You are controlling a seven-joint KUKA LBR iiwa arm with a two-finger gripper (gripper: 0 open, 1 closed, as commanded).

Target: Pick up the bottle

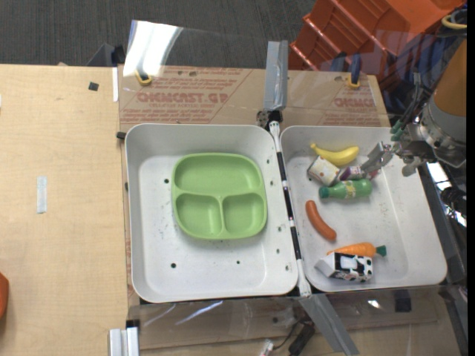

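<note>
The green bottle (346, 190) lies on its side in the right bin (415, 236), near the bin's middle, its neck pointing right. My gripper (391, 162) hangs just up and to the right of it, over the bin's far right part. Its fingers are spread open, with nothing between them. The left fingertip (373, 163) is close above the bottle's right end, but I cannot tell whether it touches.
A banana (335, 154), a white cup-like piece (323, 170) and a small purple item (350, 173) crowd the bottle's far side. A sausage (320, 220), a carrot (360, 250) and a cow-print carton (347, 267) lie nearer. The left bin (148, 265) holds a green divided plate (220, 195).
</note>
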